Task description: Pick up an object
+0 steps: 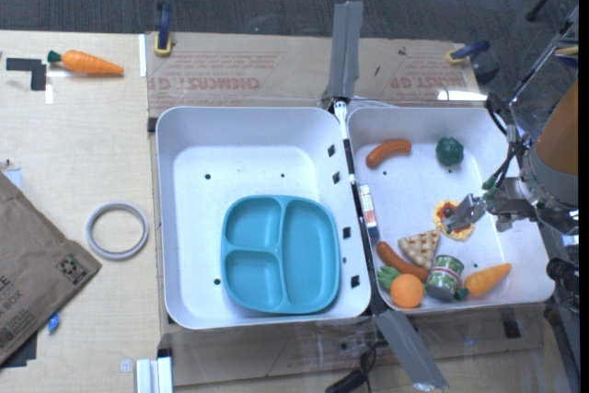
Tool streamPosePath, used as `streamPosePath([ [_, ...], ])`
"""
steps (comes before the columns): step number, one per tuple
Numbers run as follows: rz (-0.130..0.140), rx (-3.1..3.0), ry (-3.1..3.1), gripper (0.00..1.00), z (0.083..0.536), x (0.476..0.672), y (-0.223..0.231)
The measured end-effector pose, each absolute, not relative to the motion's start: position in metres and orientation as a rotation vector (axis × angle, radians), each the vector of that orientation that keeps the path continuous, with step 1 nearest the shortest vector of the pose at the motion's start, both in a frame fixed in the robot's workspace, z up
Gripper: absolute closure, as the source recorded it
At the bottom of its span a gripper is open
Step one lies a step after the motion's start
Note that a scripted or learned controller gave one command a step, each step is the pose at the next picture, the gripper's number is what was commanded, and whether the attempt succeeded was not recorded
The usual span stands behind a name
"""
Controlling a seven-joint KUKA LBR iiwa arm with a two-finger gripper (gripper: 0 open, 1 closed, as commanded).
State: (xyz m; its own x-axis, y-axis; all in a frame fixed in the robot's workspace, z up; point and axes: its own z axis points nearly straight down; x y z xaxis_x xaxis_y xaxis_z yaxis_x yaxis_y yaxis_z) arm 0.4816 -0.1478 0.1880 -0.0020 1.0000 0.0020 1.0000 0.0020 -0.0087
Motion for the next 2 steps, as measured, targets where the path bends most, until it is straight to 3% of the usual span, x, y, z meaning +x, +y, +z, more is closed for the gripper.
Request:
streamPosePath([
  [1,0.005,-2.302,-2.13,0.0,0.0881,0.5214,-0.1495],
  [2,0.01,-2.305,-2.125,1.0,0.0937,0.5217,-0.1514],
])
